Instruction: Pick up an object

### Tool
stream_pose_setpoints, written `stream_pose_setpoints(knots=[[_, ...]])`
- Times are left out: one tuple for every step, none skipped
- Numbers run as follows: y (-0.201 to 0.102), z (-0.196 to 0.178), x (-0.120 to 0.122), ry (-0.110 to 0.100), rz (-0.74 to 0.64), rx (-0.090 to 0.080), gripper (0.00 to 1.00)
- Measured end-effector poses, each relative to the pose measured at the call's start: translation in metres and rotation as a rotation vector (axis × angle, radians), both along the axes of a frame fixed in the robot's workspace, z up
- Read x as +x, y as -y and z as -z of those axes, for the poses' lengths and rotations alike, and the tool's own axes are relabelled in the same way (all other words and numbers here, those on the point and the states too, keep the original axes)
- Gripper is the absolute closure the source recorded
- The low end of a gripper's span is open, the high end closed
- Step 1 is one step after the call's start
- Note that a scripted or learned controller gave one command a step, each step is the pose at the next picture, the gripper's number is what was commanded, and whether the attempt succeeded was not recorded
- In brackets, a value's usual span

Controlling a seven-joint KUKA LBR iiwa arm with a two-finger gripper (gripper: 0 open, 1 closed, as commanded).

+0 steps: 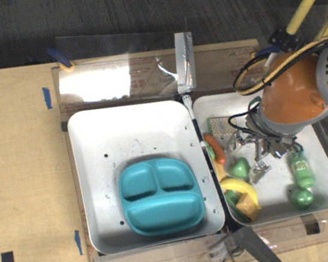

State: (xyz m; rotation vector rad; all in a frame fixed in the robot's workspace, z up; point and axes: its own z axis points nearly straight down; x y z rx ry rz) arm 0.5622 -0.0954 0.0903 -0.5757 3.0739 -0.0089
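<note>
Claw (263, 157) hangs low in the right bin (320, 142), just beside the green ball (239, 167); whether its fingers are spread I cannot tell. Nothing looks lifted: banana (240, 187) and greens (302, 197) lie loose. Grasp remains undone.

Your arm (294, 91) is reaching in from the right, its orange-banded wrist pointing steeply down, directly above the claw (263, 154), which is hanging low.
</note>
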Motion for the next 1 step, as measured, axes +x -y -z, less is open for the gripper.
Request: stream_pose_setpoints(knots=[[-0.0021, -0.0001, -0.0325, 0.003, 0.123, 0.005, 0.00]])
